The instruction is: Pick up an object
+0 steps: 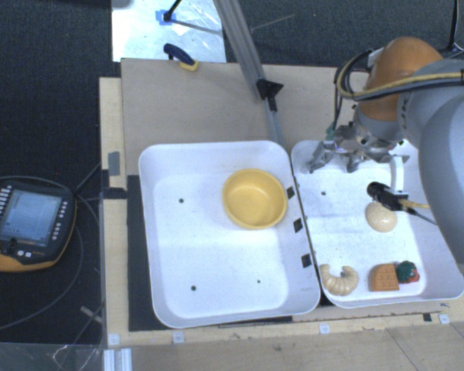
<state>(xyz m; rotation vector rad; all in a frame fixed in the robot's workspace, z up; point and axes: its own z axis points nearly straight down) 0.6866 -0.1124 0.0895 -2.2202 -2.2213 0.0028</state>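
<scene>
Right now the things to pick from lie in the right bin [325,178]. A pale round thing like an egg [382,218] sits near the middle of that bin, close to its right side. A dark, stick-shaped thing [387,195] touches its top; I cannot tell what it is, or whether it belongs to the arm. Down by the bin's near edge lie a curled cream piece like a shrimp [339,280] and, just beside it toward the near right corner, an orange block with a green and red lump on it [394,276]. They are spread apart, which I think leaves room to reach each one alone.

The gripper [339,151] hangs over the far left corner of the right bin, well apart from all these things. I cannot tell how it is set, and nothing shows in it. The arm [417,83] with its orange band comes in from the right, over the bin's far edge.

In the left bin [185,300] a yellow bowl [254,198] sits upright near the far right corner, on its own. A grey pole [247,45] slants over the bench's far edge.

Picking has not begun, I think. The egg-like thing looks nearest to reach, but it is round and may roll away.
</scene>
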